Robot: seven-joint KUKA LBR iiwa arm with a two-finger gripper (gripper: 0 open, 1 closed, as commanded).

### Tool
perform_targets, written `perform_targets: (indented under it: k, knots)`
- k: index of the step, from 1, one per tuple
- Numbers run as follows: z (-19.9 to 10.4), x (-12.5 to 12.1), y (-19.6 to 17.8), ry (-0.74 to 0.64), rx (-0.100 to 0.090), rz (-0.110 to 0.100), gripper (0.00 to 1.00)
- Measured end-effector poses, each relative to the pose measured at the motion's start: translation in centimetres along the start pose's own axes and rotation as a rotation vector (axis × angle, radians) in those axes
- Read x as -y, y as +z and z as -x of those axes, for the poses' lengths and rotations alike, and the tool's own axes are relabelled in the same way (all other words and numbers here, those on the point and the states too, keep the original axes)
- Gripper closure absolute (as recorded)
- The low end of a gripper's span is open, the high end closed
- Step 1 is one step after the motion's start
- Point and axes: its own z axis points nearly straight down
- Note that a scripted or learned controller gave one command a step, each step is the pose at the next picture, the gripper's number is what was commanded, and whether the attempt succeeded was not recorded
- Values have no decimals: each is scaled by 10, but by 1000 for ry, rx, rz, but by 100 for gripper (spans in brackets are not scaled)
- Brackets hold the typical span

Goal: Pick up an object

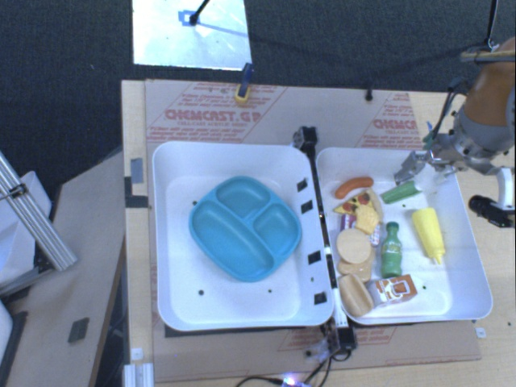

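The pincer (413, 168), grip state indiscernible, hovers at the right bin's (476, 252) far edge just above a green piece (399, 192). Toy foods cluster there within reach; the left bin holds a blue tray (244, 228).

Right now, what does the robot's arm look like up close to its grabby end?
The robot arm comes in from the right with a rounded orange-brown band above the wrist and grey metal below it. Its grey metal gripper looks small, shiny and blocky. A thin dark cable curls beside the wrist, and a black part sticks out underneath near the right white plastic bin.
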Motion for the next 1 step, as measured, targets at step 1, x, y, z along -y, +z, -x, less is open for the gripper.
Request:
perform_targets:
  k: [1]
  knots:
    - [-4, -4, 42, -5, 0, 1, 0]
